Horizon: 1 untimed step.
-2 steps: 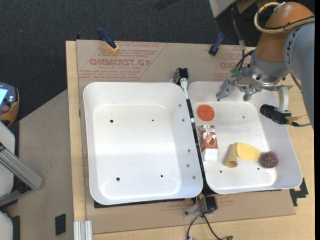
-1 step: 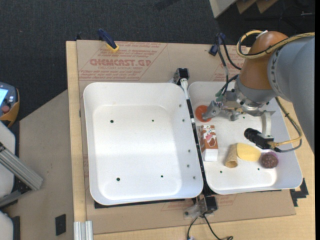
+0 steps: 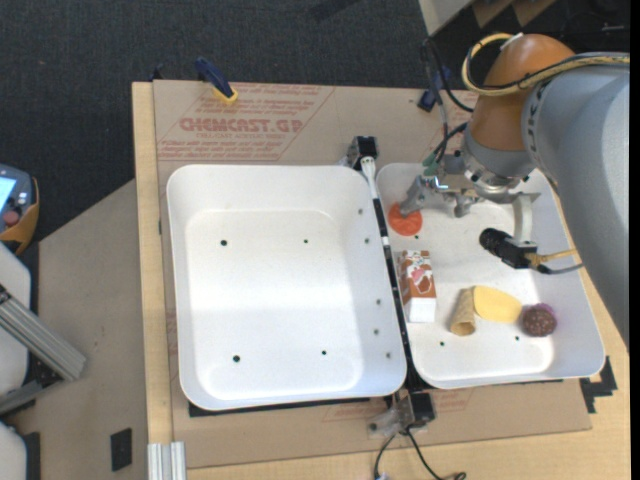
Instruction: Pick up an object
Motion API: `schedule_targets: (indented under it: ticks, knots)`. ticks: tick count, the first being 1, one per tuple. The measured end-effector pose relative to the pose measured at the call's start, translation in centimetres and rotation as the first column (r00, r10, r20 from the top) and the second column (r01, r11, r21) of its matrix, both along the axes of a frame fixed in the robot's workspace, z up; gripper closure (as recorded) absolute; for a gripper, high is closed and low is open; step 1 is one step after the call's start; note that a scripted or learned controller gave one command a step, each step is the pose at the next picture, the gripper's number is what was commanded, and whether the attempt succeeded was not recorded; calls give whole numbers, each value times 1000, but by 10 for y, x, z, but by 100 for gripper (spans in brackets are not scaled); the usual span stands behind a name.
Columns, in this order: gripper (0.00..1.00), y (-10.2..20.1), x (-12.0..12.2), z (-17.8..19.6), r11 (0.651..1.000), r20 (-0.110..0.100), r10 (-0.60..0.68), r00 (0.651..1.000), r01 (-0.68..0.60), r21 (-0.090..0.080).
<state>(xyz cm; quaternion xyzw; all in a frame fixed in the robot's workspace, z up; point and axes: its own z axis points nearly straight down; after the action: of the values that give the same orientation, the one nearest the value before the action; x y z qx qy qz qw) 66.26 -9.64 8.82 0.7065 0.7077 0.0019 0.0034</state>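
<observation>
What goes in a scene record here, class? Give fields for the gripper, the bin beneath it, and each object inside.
bin: white, shallow, at the view's right
orange disc: far end, by the inner wall
red-and-white box: along the inner wall
tan piece: near end
dark red ball: near end
yellow wedge: between tan piece and dark red ball
gripper: over the far end, close to the orange disc

Cardboard-topped bench (image 3: 250,118), red print along its far side, carries two shallow white bins side by side: left bin (image 3: 270,298), right bin (image 3: 480,358). Blue-and-yellow clamp (image 3: 216,80) sits at far edge, nr top-L corner.
</observation>
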Motion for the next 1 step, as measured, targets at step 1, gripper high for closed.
schedule_targets:
  ticks: [1]
  knots:
    - [100, 1, 1, 12, 1000, 5, 1, 1000, -1, 1]
